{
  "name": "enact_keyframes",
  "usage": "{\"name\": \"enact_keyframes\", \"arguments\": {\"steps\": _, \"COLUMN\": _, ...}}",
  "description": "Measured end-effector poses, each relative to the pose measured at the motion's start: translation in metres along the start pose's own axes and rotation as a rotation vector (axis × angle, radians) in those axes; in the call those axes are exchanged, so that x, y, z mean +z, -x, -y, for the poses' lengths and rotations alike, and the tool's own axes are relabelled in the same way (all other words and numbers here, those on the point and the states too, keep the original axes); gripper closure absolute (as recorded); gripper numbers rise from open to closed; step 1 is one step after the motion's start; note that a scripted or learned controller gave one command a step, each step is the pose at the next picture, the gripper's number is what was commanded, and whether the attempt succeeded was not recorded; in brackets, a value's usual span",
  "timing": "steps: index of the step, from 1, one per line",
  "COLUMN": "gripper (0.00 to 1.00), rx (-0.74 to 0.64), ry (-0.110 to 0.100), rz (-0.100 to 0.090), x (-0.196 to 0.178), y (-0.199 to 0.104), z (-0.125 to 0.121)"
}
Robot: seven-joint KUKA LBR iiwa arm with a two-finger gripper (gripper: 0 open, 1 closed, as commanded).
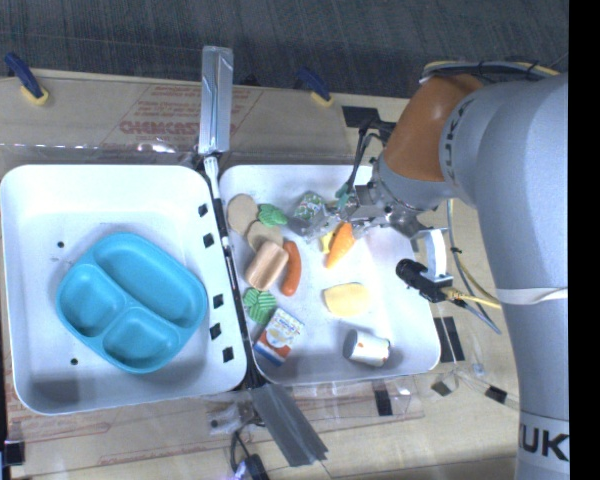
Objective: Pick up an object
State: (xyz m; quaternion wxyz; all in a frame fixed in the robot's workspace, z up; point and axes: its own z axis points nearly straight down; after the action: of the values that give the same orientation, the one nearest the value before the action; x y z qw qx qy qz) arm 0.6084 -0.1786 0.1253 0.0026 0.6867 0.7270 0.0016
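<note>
I see the arm reaching over the right bin, and the gripper is low at the far side of this bin, just beside an orange carrot and a crumpled clear wrapper. Whether it is clenched or released I cannot tell (the wrist covers it). In the same bin lie a yellow piece, a small white cup, a sausage and a bread roll. The left bin holds a blue divided tray.
</note>
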Motion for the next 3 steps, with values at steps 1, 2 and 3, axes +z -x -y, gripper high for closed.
{"name": "enact_keyframes", "arguments": {"steps": 1, "gripper": 0.00, "rx": -0.096, "ry": -0.022, "rz": -0.014, "x": 0.0215, "y": 0.0258, "z": -0.0359}}
{"name": "enact_keyframes", "arguments": {"steps": 2, "gripper": 0.00, "rx": -0.202, "ry": -0.032, "rz": -0.017, "x": 0.0287, "y": 0.0303, "z": -0.0441}}
{"name": "enact_keyframes", "arguments": {"steps": 3, "gripper": 0.00, "rx": -0.250, "ry": -0.026, "rz": -0.013, "x": 0.0292, "y": 0.0266, "z": -0.0447}}
